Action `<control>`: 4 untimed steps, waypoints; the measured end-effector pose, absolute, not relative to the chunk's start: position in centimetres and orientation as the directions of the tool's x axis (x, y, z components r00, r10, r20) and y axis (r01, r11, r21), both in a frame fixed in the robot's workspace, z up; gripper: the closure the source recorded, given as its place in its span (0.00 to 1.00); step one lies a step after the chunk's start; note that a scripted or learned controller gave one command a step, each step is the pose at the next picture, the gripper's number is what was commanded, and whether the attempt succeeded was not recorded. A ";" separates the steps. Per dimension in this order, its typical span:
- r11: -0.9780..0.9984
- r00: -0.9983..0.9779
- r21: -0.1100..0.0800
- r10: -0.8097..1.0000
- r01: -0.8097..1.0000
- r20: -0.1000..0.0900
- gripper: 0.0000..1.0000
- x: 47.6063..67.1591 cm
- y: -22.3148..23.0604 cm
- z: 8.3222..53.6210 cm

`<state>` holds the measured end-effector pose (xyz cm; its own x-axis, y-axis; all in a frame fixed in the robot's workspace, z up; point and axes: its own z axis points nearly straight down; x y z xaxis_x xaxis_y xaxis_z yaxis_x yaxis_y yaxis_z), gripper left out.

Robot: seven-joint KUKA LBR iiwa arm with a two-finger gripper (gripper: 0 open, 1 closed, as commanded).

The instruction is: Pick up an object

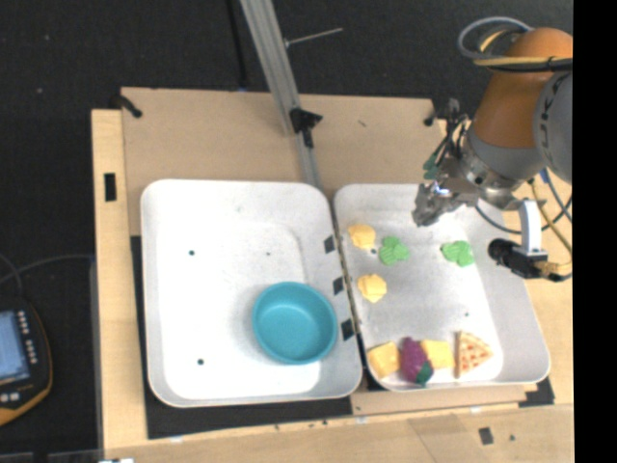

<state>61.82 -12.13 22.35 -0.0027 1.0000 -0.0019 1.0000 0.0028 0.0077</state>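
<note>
Camera view puts the gripper (429, 210), its grip state impossible to tell, above the right bin (511, 316)'s far edge; descending squarely over the nearby green toy (392, 252) seems wisest.

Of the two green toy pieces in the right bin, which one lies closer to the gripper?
The left green piece, beside the yellow piece, lies slightly closer to the gripper; the other green piece is nearer the right wall.

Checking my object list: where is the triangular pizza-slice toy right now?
The triangular pizza-slice toy lies in the right white bin, near its front right corner, just right of a yellow block.
</note>
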 end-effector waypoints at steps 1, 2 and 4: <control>0.005 -0.005 0.001 1.000 1.000 -0.001 1.00 61.9 -12.2 23.8; 0.003 -0.003 0.001 1.000 1.000 0.000 1.00 63.2 -7.4 24.9; 0.002 -0.002 0.003 1.000 1.000 -0.002 1.00 65.2 1.5 24.6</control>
